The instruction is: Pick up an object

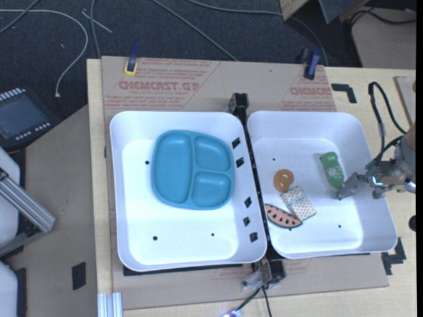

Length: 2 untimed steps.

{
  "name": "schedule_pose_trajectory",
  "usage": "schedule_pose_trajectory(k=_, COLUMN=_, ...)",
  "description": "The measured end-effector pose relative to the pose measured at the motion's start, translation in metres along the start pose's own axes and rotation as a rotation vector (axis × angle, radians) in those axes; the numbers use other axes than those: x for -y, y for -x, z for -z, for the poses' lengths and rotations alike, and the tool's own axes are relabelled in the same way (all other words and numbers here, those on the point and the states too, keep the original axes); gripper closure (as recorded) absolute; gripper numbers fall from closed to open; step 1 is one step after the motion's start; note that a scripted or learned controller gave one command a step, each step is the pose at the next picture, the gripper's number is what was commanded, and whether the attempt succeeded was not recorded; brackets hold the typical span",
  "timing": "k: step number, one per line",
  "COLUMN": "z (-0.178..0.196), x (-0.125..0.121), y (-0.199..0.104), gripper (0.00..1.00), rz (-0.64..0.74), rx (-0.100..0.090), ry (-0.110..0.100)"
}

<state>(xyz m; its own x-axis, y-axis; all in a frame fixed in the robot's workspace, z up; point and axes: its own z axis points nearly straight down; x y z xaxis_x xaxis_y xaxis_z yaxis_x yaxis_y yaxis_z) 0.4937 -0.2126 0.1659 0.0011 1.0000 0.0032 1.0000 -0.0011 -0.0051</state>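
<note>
The right bin (310,121) holds a green packet (331,168), a small brown pretzel (284,179), a checkered cracker-like piece (300,203) and a watermelon slice (283,217). My gripper (355,184) reaches in from the right edge of that bin. Its dark tip sits just right of and below the green packet, near the bin floor. Nothing shows between its fingers.
The left bin (132,197) carries a blue divided plate (192,169) in its upper middle. A black clamp strip (244,177) runs between the two bins. Cables (383,121) hang at the right beside the arm.
</note>
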Motion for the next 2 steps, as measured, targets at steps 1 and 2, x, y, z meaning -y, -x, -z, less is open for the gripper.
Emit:
schedule_pose_trajectory(k=1, z=-0.047, x=0.0, y=-0.01, gripper=0.0, rz=0.001, rx=-0.001, ry=-0.001)
schedule_pose_trajectory(k=2, z=-0.083, x=0.0, y=-0.01, gripper=0.0, rz=0.001, rx=0.0, ry=0.002)
